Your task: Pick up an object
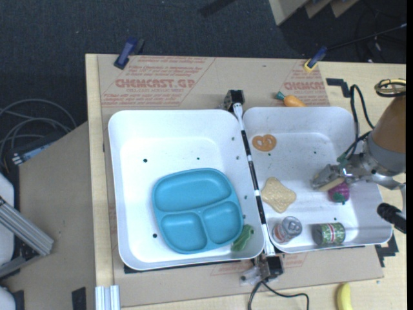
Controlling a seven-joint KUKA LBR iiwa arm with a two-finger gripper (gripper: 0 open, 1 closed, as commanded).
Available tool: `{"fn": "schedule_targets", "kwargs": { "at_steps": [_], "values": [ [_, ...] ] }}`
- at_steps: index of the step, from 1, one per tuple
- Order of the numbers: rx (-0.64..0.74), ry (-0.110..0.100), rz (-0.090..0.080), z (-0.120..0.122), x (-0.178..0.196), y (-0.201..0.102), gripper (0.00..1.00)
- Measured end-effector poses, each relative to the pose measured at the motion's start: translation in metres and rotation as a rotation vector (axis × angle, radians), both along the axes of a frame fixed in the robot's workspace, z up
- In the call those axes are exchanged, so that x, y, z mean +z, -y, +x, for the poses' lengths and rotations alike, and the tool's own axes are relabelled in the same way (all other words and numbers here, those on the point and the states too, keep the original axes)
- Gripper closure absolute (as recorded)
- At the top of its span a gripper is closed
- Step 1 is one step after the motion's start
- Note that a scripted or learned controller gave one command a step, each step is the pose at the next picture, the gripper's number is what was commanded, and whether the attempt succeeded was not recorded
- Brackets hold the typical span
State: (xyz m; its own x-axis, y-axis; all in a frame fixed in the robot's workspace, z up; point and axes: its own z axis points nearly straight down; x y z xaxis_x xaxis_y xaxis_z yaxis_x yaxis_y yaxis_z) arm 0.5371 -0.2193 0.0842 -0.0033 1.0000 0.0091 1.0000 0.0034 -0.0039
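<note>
Red lettering reading "CHEMCAST GP" repeats across the brown protective sheet point(161, 76) covering the bench top, seen along the upper edge of the frame. The bench stands on dark blue-grey carpet point(51, 24), with grey cables point(26, 134) looping at the left edge. Small blue clamps point(128, 51) sit on the sheet's top border.

The left bin point(129, 141) holds a blue three-compartment tray point(195, 208) and, at its lower right corner, a small green object point(243, 239). The right bin point(310, 124) holds a pretzel point(263, 143) at upper left, a slice of bread point(278, 195) near its middle left, a silver can point(288, 228) lying at the bottom, and beside that a can with a green and red label point(330, 233).

The gripper point(326, 178) is low at the right bin's right side, just beside a small purple object point(339, 192); whether its fingers are spread or closed cannot be told, and nothing is visibly pinched.
</note>
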Motion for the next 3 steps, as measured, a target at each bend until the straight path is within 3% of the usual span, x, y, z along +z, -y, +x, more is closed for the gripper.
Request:
{"fn": "schedule_targets", "kwargs": {
  "at_steps": [1,2,3],
  "values": [
    [-0.003,0.006,-0.009,0.001,0.011,0.004,1.0],
    [-0.001,0.006,-0.009,0.035,0.024,-0.092,1.0],
    [-0.002,0.006,-0.009,0.002,0.139,-0.15,1.0]
  ]
}}
